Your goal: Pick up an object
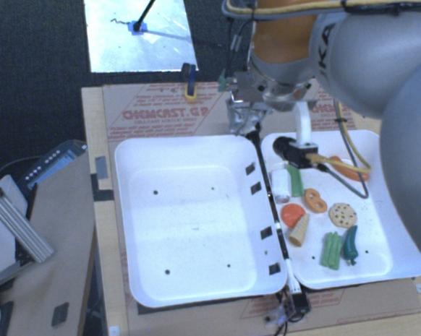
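**Two white bins, and lots of toy food in one**

Two shallow bins sit side by side on the bench. The left bin (189, 223) is the bigger one in the picture. The right bin (392, 258) has the toy food in it.

The gripper (249, 129) hangs over the far end of the bins, right where the two bins meet. I cannot tell if it is open or shut. Nothing shows in its grip.

The toys are well apart from the gripper, nearer the front.
- A white can (278, 184) lies by the wall between the bins. Its long side runs from back to front.
- A green stick (296, 180) lies just beside the can and points the same way.
- An orange ring (315, 200) and a round cookie (341, 214) are near the middle.
- A red piece (292, 213) touches a cone (299, 231). The cone's thin tip points to the front.
- A green pod (332, 251) and a dark green pepper (350, 244) lie side by side. Both run back to front, a bit tilted.
- An orange carrot (345, 168) lies slanted near the back.
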{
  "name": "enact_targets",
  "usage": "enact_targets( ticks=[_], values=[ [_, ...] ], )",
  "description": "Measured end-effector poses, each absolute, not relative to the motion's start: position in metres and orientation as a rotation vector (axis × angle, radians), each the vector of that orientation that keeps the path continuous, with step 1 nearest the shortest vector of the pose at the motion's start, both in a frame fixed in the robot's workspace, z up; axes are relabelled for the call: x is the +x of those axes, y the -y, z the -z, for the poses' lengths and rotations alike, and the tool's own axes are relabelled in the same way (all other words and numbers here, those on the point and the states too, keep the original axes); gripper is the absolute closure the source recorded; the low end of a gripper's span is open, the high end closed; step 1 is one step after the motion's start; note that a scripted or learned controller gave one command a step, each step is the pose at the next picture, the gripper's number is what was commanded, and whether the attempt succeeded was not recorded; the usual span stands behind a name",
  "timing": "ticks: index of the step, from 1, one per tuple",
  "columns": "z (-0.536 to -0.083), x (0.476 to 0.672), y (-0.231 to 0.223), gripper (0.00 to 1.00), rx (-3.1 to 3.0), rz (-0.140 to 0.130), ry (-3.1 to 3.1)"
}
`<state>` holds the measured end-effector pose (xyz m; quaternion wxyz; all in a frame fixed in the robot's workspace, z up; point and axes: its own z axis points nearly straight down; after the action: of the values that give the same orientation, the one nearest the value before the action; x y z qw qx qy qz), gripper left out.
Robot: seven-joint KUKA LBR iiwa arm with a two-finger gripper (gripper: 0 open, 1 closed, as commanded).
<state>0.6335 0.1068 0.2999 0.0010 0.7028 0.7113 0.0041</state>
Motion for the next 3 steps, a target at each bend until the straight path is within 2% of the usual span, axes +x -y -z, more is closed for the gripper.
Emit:
enact_targets(
  ticks=[1,2,3],
  values=[
    [-0.256,0.659,-0.183,1.00,2.209,-0.006,-2.233],
    [-0.261,0.669,-0.238,1.00,2.211,-0.008,-2.231],
    [-0.214,0.668,-0.227,1.00,2.221,0.003,-2.222]
  ],
)
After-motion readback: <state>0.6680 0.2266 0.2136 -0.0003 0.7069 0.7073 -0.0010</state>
